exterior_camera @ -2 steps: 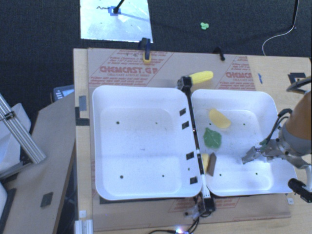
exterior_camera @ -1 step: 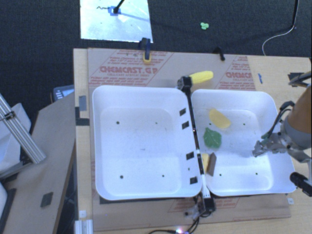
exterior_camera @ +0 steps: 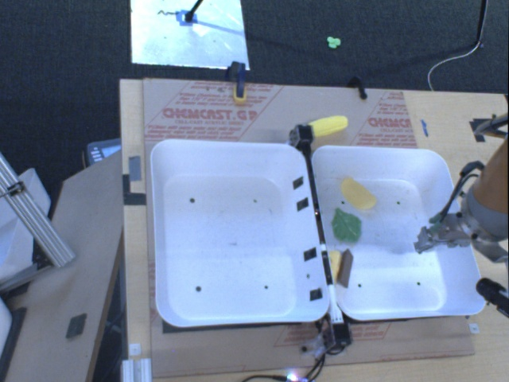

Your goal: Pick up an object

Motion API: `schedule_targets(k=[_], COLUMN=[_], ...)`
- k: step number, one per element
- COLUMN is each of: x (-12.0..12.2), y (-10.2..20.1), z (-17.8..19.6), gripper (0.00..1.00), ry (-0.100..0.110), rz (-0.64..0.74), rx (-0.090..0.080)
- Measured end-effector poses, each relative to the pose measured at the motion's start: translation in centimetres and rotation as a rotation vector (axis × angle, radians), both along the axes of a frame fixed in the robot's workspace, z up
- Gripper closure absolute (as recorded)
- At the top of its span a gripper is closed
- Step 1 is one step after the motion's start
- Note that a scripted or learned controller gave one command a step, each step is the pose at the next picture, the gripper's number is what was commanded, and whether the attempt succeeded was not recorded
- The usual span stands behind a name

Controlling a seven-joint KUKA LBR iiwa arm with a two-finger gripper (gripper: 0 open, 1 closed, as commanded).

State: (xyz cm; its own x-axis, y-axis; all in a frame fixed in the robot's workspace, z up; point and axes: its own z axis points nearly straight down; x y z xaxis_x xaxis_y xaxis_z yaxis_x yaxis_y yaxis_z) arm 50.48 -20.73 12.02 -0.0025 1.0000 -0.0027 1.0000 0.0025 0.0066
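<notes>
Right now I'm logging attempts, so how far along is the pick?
Nothing looks picked yet. The yellow piece, green piece and the brown block by the divider all lie in the right bin. In hand: the gripper sits low at that bin's right side, apart from them. Left: reaching one, gripping and lifting it.

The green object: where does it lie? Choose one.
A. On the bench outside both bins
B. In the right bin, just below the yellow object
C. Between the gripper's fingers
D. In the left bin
B: the green object lies on the floor of the right bin, directly beneath the yellow object and apart from the gripper.
</notes>
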Motion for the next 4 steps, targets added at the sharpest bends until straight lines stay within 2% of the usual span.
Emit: schedule_targets(k=[1,2,3,4], x=[1.7,4.5,-2.0,-1.8], y=[8.2,0.7,-0.1,7.9], z=[-0.6,17.4,27.7,19.1], gripper=[1.0,1.0,1.0,1.0], ry=[0.004,-0.015,-0.006,0.01], rz=[0.008,-0.004,-0.004,0.008], rx=[0.006,-0.008,-0.002,0.006])
